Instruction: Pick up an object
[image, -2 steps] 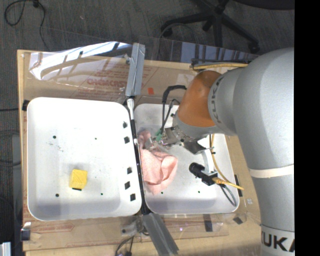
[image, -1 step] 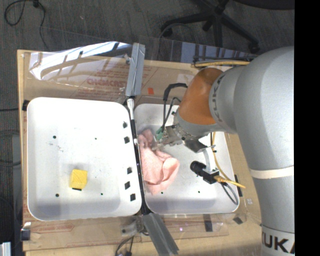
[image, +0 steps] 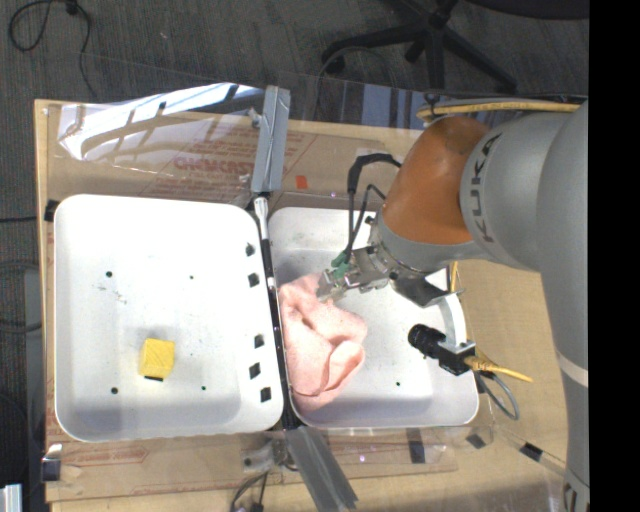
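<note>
Gripper (image: 336, 281): aperture indiscernible | at 12 o'clock edge of pink cloth (image: 318, 346) | risk: soft folds slipping free, empty lift

You have the most open floor in the left bin (image: 120, 250), where a small yellow block (image: 157, 358) sits alone near the front and bare white lies all around it. The right bin (image: 440, 405) is tighter: a crumpled pink cloth (image: 318, 342) fills its left half against the divider (image: 262, 300), and the arm (image: 470, 190) hangs over its rear part. Your clear floor there is the front right patch beside the cloth.
</note>
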